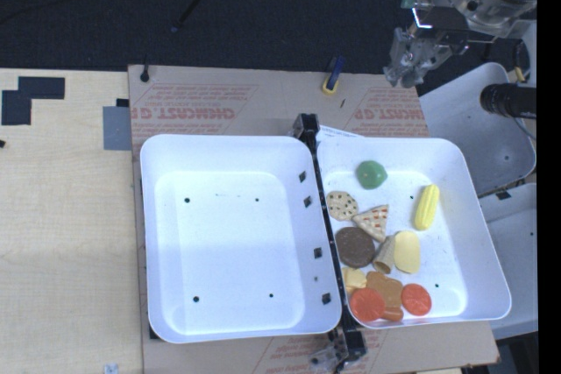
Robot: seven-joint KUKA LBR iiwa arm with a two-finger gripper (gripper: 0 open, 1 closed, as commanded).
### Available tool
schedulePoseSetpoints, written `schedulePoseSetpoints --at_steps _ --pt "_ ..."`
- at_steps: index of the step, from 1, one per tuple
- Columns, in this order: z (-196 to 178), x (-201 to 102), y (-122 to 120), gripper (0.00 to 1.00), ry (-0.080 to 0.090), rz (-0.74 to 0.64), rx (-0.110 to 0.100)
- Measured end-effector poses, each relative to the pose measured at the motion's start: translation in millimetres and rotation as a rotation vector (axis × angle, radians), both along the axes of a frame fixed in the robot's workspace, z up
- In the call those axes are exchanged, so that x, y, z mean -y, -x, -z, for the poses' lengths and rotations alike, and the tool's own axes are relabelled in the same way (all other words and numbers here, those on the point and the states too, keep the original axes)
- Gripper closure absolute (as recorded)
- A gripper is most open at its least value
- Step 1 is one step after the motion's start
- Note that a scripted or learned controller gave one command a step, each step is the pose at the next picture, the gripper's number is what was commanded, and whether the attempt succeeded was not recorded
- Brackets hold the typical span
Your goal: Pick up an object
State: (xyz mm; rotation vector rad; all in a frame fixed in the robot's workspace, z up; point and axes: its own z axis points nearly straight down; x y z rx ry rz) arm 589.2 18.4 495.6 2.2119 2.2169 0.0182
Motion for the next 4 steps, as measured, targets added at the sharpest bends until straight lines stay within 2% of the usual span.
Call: schedulePoseSetpoints --at_steps 1,2,3,4 --pt "-43.4 12.8 -31.4 1.00 0.002 0.004 -0.015" --pt "-40.9 -126.6 -55.0 1.00 -0.001 -0.009 -0.017" --pt "-41.7 -229.0 -54.4 1.00 0.000 -0.002 -0.017" --pt "-39.7 -177.8 28.4 1.00 0.004 0.006 -0.025"
